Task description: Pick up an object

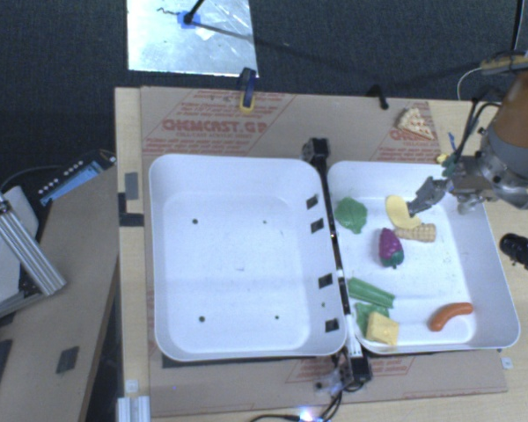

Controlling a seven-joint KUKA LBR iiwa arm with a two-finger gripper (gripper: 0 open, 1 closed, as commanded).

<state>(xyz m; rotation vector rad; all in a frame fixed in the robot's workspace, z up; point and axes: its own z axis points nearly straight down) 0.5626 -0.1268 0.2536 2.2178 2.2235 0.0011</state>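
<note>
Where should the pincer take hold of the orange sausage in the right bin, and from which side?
Grip the orange sausage across its narrow middle, coming straight down from above. It lies flat and apart from the other toys, though close to the right bin wall.

A brown board with red lettering is lying under both white bins, a yellow-and-blue clamp biting its far edge. A silvery sheet is sitting beyond on the dark floor. A pizza-slice toy is resting on the board (outside the bins). Aluminium rails are leaning at left.
</note>
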